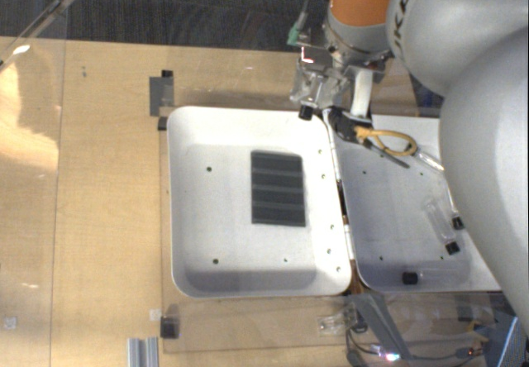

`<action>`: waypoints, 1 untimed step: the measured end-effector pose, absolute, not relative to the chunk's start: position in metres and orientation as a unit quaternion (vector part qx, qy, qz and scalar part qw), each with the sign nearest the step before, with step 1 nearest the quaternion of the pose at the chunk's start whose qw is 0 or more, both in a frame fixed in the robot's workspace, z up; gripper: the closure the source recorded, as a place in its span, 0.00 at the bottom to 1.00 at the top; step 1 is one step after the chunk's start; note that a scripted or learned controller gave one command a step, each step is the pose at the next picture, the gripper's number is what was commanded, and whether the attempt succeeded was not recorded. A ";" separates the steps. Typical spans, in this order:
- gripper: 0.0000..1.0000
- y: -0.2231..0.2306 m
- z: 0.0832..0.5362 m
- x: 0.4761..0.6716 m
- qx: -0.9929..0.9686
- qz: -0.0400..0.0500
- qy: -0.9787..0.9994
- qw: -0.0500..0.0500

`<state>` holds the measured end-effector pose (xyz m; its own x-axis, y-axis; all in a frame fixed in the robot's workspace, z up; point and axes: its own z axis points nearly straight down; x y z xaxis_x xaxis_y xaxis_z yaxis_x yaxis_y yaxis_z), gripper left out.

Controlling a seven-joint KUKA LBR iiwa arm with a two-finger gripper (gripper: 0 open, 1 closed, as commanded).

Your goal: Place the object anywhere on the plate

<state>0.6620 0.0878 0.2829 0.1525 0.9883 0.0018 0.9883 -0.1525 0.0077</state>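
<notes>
Above the left bin's (248,274) far right corner, the robot's hand (318,101), can't tell its grip, dark plate (278,188) inside that bin

The table (91,216) was a pale wooden surface. Two shallow white bins rested directly on it, side by side: the left bin (190,266) and the right bin (388,270), their adjacent rims touching. Small black brackets (165,91) sat at the left bin's corners.
</notes>
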 end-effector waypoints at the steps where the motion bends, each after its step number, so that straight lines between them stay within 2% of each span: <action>1: 1.00 0.127 0.297 0.670 0.394 0.003 0.919 0.003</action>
